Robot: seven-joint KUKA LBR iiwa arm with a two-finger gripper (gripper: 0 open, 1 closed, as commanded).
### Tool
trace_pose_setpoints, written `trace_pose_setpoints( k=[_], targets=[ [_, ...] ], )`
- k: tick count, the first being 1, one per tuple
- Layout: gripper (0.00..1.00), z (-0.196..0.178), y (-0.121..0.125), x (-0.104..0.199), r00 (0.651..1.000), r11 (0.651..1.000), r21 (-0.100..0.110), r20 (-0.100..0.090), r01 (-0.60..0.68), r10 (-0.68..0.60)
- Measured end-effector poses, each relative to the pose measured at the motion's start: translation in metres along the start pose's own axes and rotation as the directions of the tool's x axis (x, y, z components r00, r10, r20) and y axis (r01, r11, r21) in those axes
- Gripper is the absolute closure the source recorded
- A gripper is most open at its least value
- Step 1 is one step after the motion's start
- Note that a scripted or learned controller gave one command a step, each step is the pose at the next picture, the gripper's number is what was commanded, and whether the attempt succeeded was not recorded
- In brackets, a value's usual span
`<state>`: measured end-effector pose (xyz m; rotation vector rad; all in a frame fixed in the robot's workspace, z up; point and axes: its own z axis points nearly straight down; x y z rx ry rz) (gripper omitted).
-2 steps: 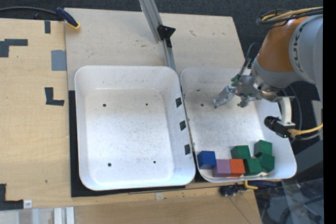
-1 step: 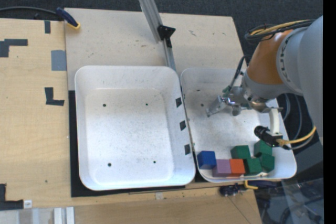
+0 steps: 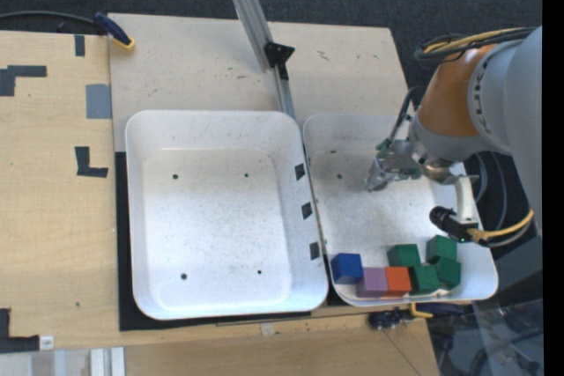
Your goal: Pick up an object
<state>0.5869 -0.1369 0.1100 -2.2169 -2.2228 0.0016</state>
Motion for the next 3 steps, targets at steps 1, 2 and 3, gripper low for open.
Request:
trace_pose_setpoints(
  k=[1,2,3],
  targets=[
    [1.0,-0.063,-0.001,0.0,1.0,1.0,-0.007,0.002,-0.001,0.001],
    [1.0,-0.116,0.0,0.0,1.0,1.0,-0.007,0.002,-0.001,0.001],
    [1.0,-0.14,0.001,0.001,1.0,1.0,-0.004,0.001,-0.001,0.001]
  ],
)
